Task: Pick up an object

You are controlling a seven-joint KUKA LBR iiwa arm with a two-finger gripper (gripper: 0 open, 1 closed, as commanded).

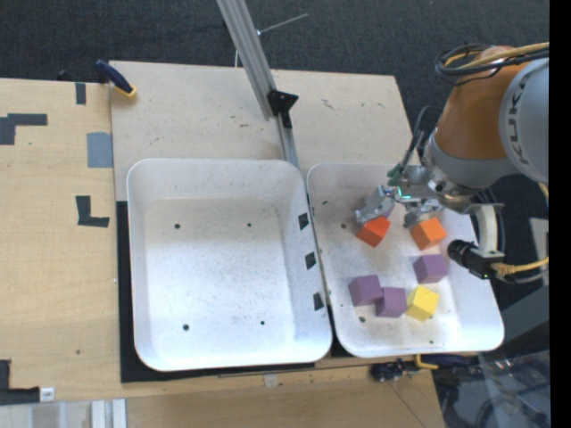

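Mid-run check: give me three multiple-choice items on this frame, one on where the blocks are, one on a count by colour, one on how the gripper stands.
1. Where do the blocks lie?
A. All in the right bin
B. All in the left bin
C. Split between both bins

2. How many purple blocks are there?
A. One
B. Three
C. Five

3. How does the gripper stand?
A. Raised high above the left bin
B. Down in the right bin, over the two orange blocks
C. Parked off the bench

Answers:
1. A: every block sits inside the right bin.
2. B: one purple block lies alone, and a purple pair touches beside the yellow block.
3. B: the gripper hangs low with one orange block on one side and the other orange block on the other; neither is seen between its fingers.
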